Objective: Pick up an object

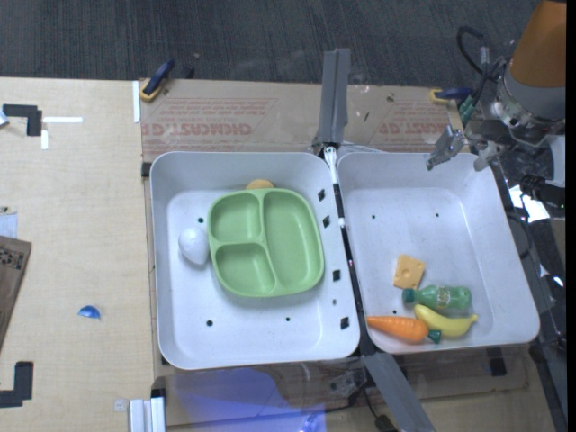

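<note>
my pincer (463, 148) hangs over the right bin's (504, 207) far rim, fingers spread, nothing between them. carrot (397, 328), banana (445, 323), green bottle (441, 297) and cheese wedge (409, 271) sit clustered at that bin's near edge, well apart from me.

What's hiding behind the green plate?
Something small and yellow-orange peeks out behind the far edge of the green plate in the left bin. The plate covers most of it, so I cannot tell what it is. A white ball sits beside the plate.
</note>
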Robot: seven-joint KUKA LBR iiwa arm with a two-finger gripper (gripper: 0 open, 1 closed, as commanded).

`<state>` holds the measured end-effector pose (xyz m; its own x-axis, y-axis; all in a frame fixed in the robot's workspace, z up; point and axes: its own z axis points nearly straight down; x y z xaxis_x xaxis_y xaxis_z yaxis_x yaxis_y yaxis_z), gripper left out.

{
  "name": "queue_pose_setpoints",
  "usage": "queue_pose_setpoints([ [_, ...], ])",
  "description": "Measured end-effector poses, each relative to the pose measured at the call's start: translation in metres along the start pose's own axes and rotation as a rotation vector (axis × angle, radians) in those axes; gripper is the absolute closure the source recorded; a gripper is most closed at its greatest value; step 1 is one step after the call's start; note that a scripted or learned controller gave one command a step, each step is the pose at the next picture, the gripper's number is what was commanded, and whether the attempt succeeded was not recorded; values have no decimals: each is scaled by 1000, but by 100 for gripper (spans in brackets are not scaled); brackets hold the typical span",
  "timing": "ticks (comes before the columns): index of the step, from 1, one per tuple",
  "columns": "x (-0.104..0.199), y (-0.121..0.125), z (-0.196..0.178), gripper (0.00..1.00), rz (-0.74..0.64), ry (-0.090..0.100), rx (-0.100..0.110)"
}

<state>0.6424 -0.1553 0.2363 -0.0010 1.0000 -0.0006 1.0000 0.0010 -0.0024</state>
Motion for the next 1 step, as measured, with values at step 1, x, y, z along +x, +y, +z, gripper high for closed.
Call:
queue_pose_setpoints([
  [1, 18, -26, 126, 0, 109, 0, 1],
])
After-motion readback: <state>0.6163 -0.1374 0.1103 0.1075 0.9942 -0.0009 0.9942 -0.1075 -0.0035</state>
